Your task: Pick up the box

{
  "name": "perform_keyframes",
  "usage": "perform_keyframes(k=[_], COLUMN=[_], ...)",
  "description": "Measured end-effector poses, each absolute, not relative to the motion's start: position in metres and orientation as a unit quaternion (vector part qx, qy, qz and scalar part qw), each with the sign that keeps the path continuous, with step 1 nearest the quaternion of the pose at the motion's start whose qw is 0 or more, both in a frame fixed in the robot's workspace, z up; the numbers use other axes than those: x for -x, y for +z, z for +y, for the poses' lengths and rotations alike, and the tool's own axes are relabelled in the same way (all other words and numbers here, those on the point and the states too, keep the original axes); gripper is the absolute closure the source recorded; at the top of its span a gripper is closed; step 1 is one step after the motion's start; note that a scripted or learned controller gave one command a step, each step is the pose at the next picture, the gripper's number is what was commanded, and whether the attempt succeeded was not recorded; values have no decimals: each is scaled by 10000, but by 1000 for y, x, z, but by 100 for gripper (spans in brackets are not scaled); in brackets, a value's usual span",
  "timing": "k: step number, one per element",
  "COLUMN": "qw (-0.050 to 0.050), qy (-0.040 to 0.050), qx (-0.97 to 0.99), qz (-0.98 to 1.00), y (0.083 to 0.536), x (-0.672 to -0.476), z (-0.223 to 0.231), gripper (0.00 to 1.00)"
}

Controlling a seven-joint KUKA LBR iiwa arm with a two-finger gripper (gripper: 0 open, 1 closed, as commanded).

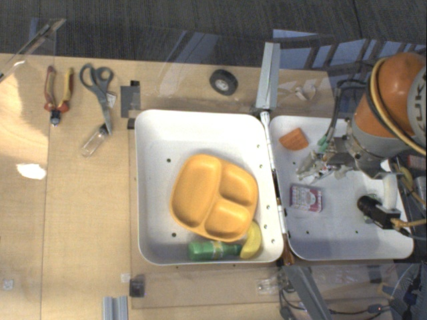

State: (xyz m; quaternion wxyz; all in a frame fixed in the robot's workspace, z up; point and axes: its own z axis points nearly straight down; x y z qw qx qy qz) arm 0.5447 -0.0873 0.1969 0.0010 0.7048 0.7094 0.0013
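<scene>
- The robot's two-finger gripper (pixel 325 160) hangs over the top part of the right white bin (pixel 347 245). The thin metal parts are hard to see, so nobody can tell from here if it is open or closed. Nothing shows in its grip.
- The small flat box with a purple and white top (pixel 307 198) lies flat on the floor of the right bin, just below the gripper and a bit to the left. It sits alone with bare floor around it, so it looks easy to reach from above.
- A small orange block (pixel 293 139) rests near the top left corner of the same bin, apart from the box.
- The big yellow plastic tray with three dips (pixel 215 197) lies in the left white bin (pixel 153 179). It leans on a green bottle (pixel 213 249) and a yellow round thing (pixel 252 242), so it hides part of them.
- Scissors (pixel 100 92) and red pliers (pixel 57 93) lie on the wooden bench (pixel 80 212), far from the job.
</scene>
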Motion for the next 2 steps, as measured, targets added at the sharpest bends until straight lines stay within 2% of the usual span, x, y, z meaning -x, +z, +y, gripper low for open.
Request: perform_keyframes(k=[1,2], qw=[56,79], qy=[46,63], qx=[-6905,-6895], qz=[7233,7242], y=[90,101], x=[-536,-538], z=[-100,-99], gripper=[0,100])
